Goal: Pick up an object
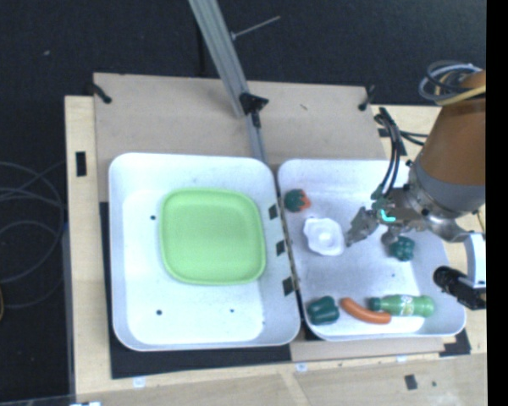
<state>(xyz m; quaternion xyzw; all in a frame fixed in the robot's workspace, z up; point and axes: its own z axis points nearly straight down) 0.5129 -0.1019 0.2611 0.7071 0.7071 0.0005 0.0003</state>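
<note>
Reaching in from the right, the arm (pixel 457 155) hangs over the right bin (pixel 356 176), w/ its gripper (pixel 366 225) low above the bin floor, roughly mid-bin. The dark fingers (pixel 356 227) point left toward a white cup (pixel 323 236) and look slightly apart; nothing sits between them, tho the blur makes the gap hard to judge. The cup lies just left of the fingertips, near but apart from them. Other things in the right bin: a small green-and-orange piece (pixel 296 200) near the top-left corner, close to the divider; a dark teal lump (pixel 400 247) just below the wrist, right of the gripper; a green block (pixel 323 310) at the bottom-left; an orange carrot (pixel 365 311) beside it to the right, lying along the front wall; and a green bottle (pixel 403 305) on its side, w/ its end touching or nearly touching the carrot. The left bin (pixel 135 227) holds a light green plate (pixel 212 236), flat, about centred. Both bins sit side by side on the table (pixel 169 112), edges touching along the middle. A grey pole (pixel 223 49) slants down from the top of the view to the back edge where the bins meet. Cables (pixel 17 218) lie on the dark floor at left.
</note>
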